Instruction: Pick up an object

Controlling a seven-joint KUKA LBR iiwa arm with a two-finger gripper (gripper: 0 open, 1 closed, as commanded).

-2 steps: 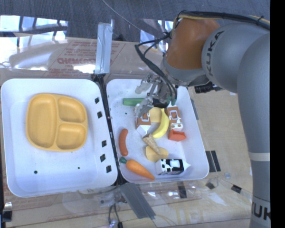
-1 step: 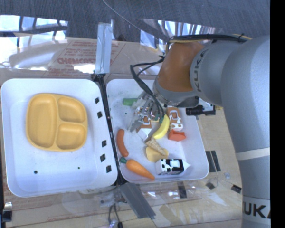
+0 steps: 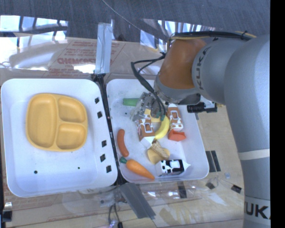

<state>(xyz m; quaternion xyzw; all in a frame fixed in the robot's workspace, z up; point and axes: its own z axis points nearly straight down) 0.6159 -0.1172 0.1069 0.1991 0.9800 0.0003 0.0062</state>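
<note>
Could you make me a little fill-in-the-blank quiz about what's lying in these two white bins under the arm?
1. The yellow divided tray lies in the ____ bin.
2. The carrot is coloured ____.
3. The banana lies in the ____ bin, under the arm.
4. The tray has ____ compartments.

Missing words: left; orange; right; three
</note>
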